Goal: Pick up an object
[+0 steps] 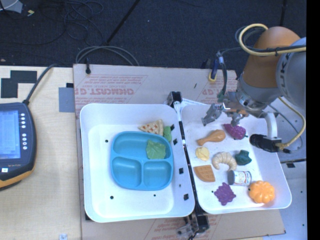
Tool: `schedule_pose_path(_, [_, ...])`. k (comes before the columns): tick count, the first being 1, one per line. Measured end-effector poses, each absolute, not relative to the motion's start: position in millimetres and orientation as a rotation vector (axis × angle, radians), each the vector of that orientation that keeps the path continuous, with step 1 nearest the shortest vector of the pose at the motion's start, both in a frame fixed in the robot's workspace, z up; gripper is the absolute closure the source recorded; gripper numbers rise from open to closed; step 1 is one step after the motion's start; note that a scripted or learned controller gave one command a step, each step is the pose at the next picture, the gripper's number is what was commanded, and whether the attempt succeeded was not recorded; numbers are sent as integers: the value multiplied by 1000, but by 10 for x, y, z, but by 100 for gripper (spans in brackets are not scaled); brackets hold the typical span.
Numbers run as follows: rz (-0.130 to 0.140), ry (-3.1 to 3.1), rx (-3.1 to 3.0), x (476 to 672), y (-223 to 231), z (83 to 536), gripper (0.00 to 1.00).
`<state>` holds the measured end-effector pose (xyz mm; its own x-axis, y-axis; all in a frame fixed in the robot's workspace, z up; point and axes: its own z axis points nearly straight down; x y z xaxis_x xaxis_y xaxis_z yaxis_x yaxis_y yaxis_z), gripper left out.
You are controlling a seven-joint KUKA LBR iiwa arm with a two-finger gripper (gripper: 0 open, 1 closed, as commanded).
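My gripper (223,117) hangs over the back of the right bin (280,176), its fingers spread open with nothing between them. Just below it lie a tan drumstick (212,137) and a purple grape bunch (235,131). Further forward in the same bin are a croissant (224,159), a dark green piece (243,157), a pale yellow piece (202,153), a slice of toast (204,173), a small can (240,177), a second purple bunch (225,193) and an orange pumpkin (262,191).
The left bin (95,184) holds a blue divided tray (135,166) with a green leaf (156,149) on it, and a waffle wedge (152,128) behind it. A tablet-like pendant (12,139) lies at the far left. Cables trail behind the bench.
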<state>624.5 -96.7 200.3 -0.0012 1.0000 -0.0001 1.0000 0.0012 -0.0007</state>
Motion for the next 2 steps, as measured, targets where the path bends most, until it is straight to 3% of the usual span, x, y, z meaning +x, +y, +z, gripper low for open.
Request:
schedule_pose_path(1, [1, -2222, -2219, 6246, -971, 2104, 100])
schedule_pose_path(2, [-4, -2223, -2228, 5777, -1278, 3115, 100])
